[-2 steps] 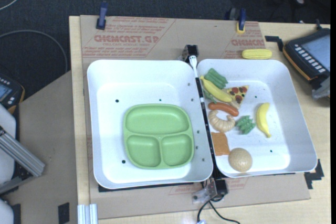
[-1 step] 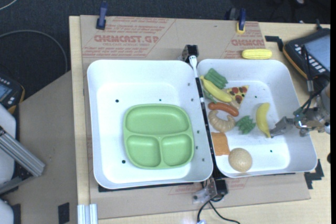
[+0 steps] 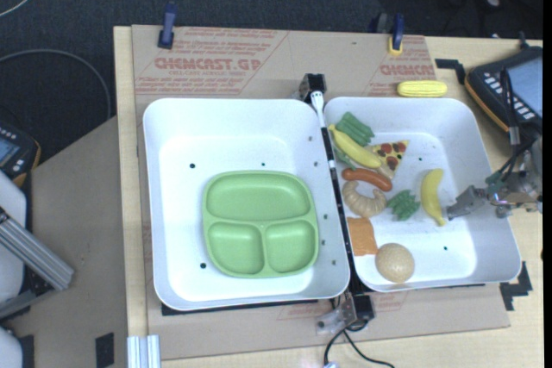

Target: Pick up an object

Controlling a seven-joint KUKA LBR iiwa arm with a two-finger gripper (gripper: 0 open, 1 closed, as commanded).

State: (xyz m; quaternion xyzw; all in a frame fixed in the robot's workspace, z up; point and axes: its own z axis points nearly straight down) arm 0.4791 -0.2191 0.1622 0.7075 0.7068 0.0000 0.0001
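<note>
The right bin [image 3: 483,258] holds toy food. A yellow banana [image 3: 431,195] lies right of centre, with a green broccoli piece [image 3: 403,204] beside it. Further left are a tan bagel [image 3: 366,200], a hot dog [image 3: 368,178], a second banana [image 3: 355,150], a green vegetable [image 3: 354,127] and a pizza slice [image 3: 394,152]. An orange slab [image 3: 362,235] and a round beige bun [image 3: 394,261] sit near the front. My gripper [image 3: 463,204] reaches in low from the right edge, its tip just right of the first banana. Nothing is visibly held.
The left bin [image 3: 172,254] holds a green divided plate [image 3: 260,222]. A yellow corn cob [image 3: 422,88] lies on the bench behind the right bin. Blue clamps [image 3: 166,26] hold the board's far edge. A dark device [image 3: 509,90] sits at the right.
</note>
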